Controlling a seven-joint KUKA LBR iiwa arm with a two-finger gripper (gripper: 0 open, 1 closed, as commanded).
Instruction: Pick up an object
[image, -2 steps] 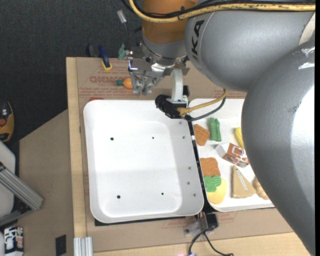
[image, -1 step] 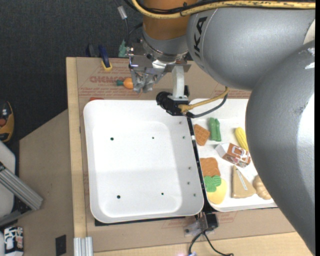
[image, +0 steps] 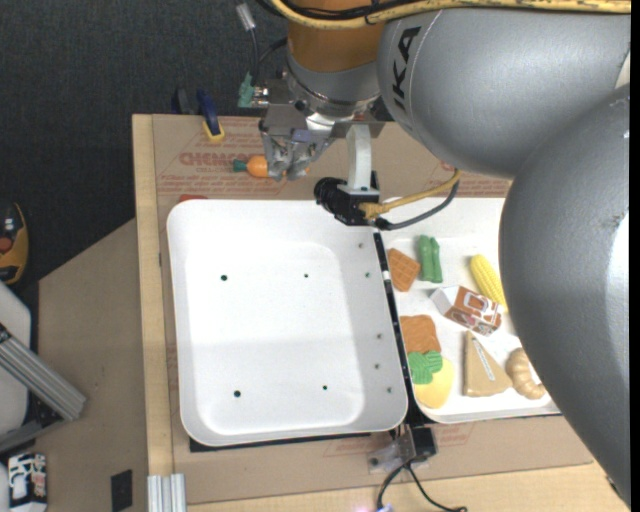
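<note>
My gripper (image: 280, 163) hangs high over the far edge of the left bin (image: 270, 330), under the orange wrist band. A small orange toy carrot (image: 258, 167) with a green tip sticks out to the left from between its fingertips, so the gripper is shut on it. The right bin (image: 455, 232) holds several toy foods: a green piece (image: 430, 258), a yellow corn cob (image: 487, 280), an orange cracker (image: 402, 268), a brown and white box (image: 473, 310), a slice of toast (image: 420, 332) and a tan wedge (image: 482, 368).
The grey arm covers the right bin's right side. A black cable with a connector (image: 345, 200) hangs near the divide between the bins. A blue and yellow clamp (image: 210, 118) sits on the cardboard's far edge.
</note>
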